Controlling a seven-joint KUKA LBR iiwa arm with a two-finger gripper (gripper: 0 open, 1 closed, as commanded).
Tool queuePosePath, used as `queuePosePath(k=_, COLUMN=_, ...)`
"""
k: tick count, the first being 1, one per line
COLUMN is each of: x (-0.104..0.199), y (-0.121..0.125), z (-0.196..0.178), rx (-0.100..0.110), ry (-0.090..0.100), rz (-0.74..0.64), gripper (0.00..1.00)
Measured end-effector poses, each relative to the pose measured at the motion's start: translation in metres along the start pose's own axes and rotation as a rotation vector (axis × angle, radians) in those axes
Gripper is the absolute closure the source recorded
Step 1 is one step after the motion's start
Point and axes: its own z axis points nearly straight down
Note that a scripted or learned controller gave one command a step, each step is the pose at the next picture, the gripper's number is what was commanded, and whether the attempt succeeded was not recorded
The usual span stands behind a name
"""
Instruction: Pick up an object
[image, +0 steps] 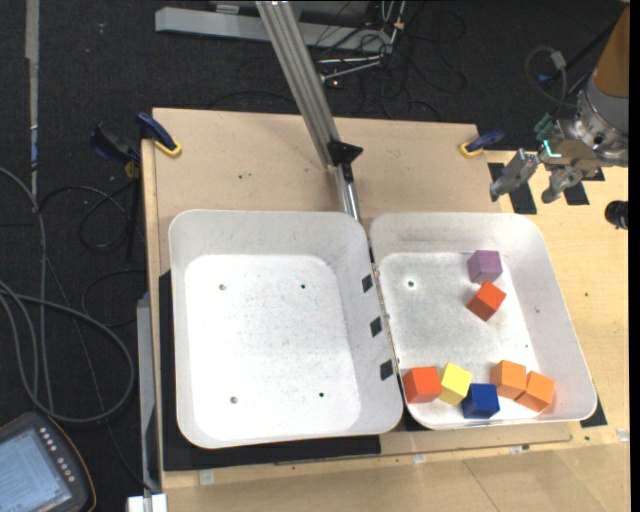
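I see the gripper (540, 180) up at about two o'clock in the camera view, over the bare bench (250, 160) just beyond the far rim of the right bin (560, 300). Its two fingers (508, 178) are spread apart with open space between them, and nothing sits in that gap. The arm (612, 75) comes in from the right edge above it.

All the blocks lie in the right bin. The purple block (485, 265) sits toward the bin's one o'clock, and a red-orange block (487, 300) lies just beside it on the six o'clock side, turned at an angle; I cannot tell whether the two touch. Along the near wall I count five more: an orange-red block (422, 383) at the bin's seven o'clock, a yellow block (455, 383) right against it, a blue block (481, 400) at the yellow one's four o'clock, then two orange blocks, one (510, 377) near the blue and the other (537, 390) beside it at the bin's five o'clock.

The left bin (185, 300) sits side by side with the right one. A grey pole (300, 75) slants across the bench from twelve o'clock down to the seam between the bins.
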Motion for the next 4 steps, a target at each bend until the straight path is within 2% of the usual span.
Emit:
queuePosePath(k=1, x=0.0, y=0.0, z=-0.002, rx=-0.002, ry=-0.001, rz=-0.001, gripper=0.0)
queuePosePath(k=2, x=0.001, y=0.005, z=0.042, rx=0.0, ry=-0.001, rz=-0.002, gripper=0.0)
queuePosePath(k=4, x=0.008, y=-0.012, z=0.15, rx=0.002, ry=0.0, rz=0.002, gripper=0.0)
